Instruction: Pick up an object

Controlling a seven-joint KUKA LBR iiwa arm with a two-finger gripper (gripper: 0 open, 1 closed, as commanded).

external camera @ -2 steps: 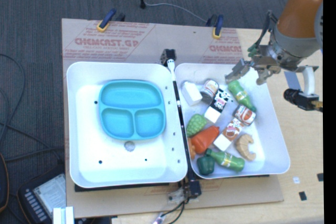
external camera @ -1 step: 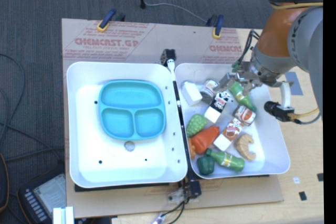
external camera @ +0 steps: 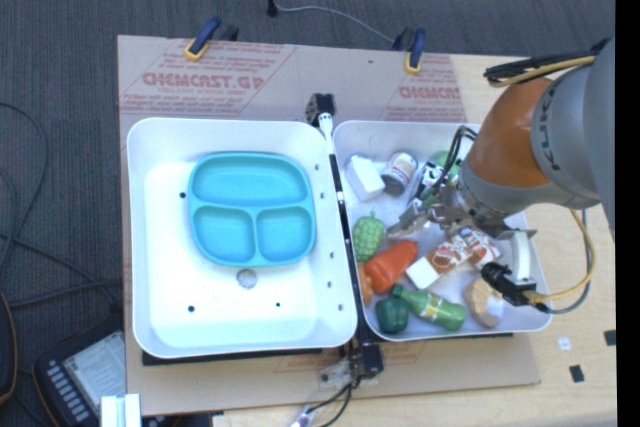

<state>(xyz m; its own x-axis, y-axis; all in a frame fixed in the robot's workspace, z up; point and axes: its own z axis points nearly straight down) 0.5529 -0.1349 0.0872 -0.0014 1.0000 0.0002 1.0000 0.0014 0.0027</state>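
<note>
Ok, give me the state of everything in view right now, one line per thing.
Gripper: down low in the right bin, among the toys; fingers unclear.
Blue tray: flat in the left bin, right way up.
Left bin: holds the blue tray.
Right bin: crowded with toy food.
Carrot: lying on its side.
Green pepper: resting near the front edge.
Small can: tipped on its side.

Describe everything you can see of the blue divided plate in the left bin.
The blue divided plate is light blue, looks like smooth plastic, and has rounded corners. Raised ridges split it into three compartments: one wide one along the far side and two smaller ones nearer the camera. It lies flat, right side up, on the floor of the left bin, roughly central. A small grey round object lies just beyond its near edge.
</note>
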